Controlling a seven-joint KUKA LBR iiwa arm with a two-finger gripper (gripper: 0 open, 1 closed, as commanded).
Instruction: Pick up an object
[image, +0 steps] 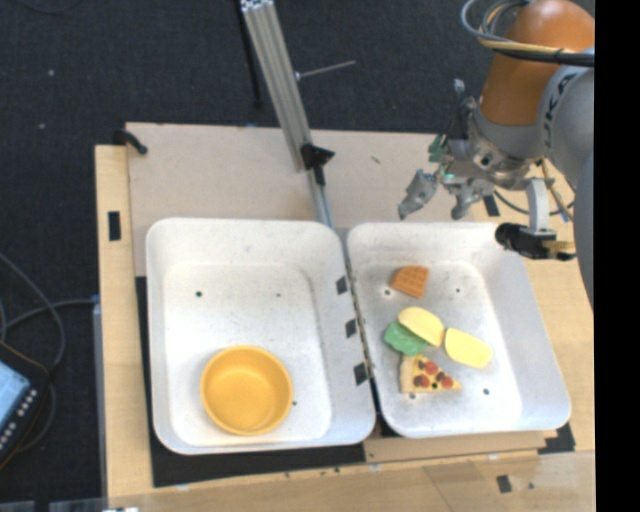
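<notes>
Wooden bench (230, 180), two white bins (170, 300): yellow bowl (246, 390) left, toy food (432, 345) right; gripper (438, 200) above, spread open, holding nothing.

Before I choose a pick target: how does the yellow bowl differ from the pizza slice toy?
The yellow bowl sits alone in the left bin; the pizza slice lies in the right bin, crowded against a green piece. The bowl is round, deep and plain yellow; the slice is flat, wedge-shaped, with red dots on top. The bowl looks clearly larger. Both rest near their bins' front edges, far from the gripper.
</notes>
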